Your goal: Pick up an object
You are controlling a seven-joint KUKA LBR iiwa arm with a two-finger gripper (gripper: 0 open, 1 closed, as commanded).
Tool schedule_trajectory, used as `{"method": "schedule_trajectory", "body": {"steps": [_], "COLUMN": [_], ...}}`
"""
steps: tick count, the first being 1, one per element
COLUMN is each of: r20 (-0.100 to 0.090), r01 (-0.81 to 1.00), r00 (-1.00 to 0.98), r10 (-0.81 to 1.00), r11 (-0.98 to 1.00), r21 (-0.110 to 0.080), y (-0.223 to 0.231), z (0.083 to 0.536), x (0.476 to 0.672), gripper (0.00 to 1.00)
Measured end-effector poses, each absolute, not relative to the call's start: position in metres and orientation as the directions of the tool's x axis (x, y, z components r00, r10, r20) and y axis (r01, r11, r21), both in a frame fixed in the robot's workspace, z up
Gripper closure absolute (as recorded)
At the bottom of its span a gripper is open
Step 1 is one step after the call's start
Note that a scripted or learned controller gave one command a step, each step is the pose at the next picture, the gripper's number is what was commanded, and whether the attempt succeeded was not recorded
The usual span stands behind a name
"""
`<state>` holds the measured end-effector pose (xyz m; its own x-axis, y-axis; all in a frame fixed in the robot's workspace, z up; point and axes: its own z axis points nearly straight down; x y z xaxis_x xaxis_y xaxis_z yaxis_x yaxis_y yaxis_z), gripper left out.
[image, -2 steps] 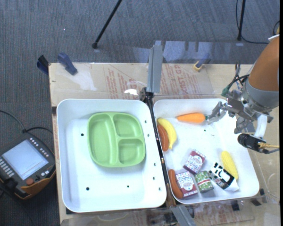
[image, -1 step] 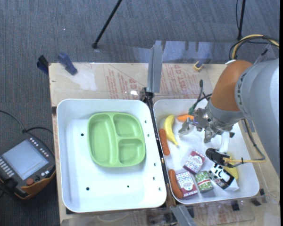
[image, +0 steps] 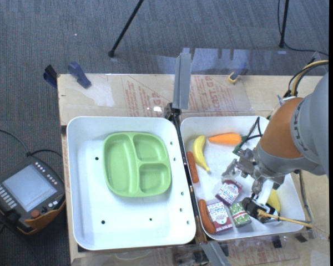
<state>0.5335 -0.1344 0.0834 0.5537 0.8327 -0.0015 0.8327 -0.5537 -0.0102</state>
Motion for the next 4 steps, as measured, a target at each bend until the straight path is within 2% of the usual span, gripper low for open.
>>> {"method": "schedule_trajectory", "body": {"steps": [1, 2, 3, 4], "r20": [-0.006, -0.005, -0.011, -0.005], "r01": [0.715, 0.795, 0.799, 0.769], "r00": [0.699, 0.606, 0.602, 0.639], "r10": [0.715, 0.795, 0.799, 0.769], "r11": [-0.699, -0.606, -0.602, -0.639], "r21": [-0.009, -0.011, -0.019, -0.007], "y": [-0.146, -0.088, -0.087, -0.052], "z": [0.083, 0.083, 0.088, 0.184], "x": [0.6, 0.613, 0.612, 0.633], "gripper": [0.0, 0.0, 1.0, 1.0]}}
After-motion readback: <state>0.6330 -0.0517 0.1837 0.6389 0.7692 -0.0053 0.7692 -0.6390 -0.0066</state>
